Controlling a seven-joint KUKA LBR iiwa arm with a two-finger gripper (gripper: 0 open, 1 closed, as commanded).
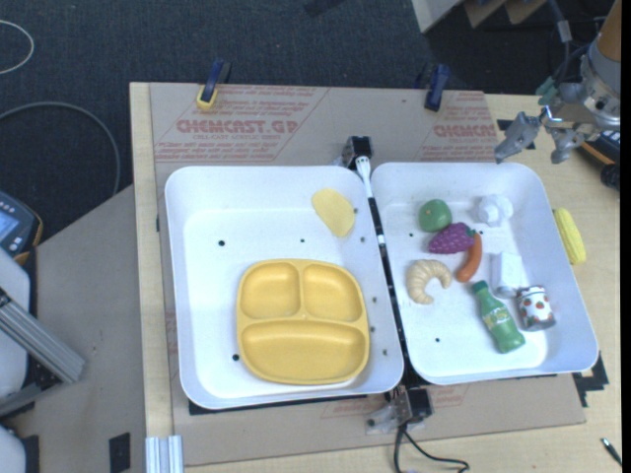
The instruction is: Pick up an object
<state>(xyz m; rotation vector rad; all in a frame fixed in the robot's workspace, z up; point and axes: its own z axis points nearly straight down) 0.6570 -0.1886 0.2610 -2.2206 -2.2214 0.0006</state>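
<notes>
Above the far right corner of the right bin [562,348] hangs the gripper [538,136], its two fingers spread apart with nothing between them — released, and clear of every object below. One fingertip [511,146] points down toward the bin's far rim; the other sits a little to its right.

Objects to pick all lie in the right bin. Near the far wall is a green ball [435,214], and just beside it on the near side a purple grape bunch [452,237]. An orange carrot [471,257] lies tilted, touching the grapes on their right. A tan croissant [427,279] rests near the bin's left wall. A green bottle [497,316] lies on its side toward the near right, with a small can [534,307] just beside it. Two white objects are hard to read against the white floor — one near the far wall [491,209], one between the carrot and the can [510,267].

A yellow corn cob [571,236] lies on the right bin's right rim.

Left of the divide, the left bin [192,294] holds a yellow divided plate [302,320] with three compartments, and a pale yellow piece [334,212] lying apart from it near the far wall. Both bins sit on a brown board [296,116] held by two clamps [210,85] at its far edge.
</notes>
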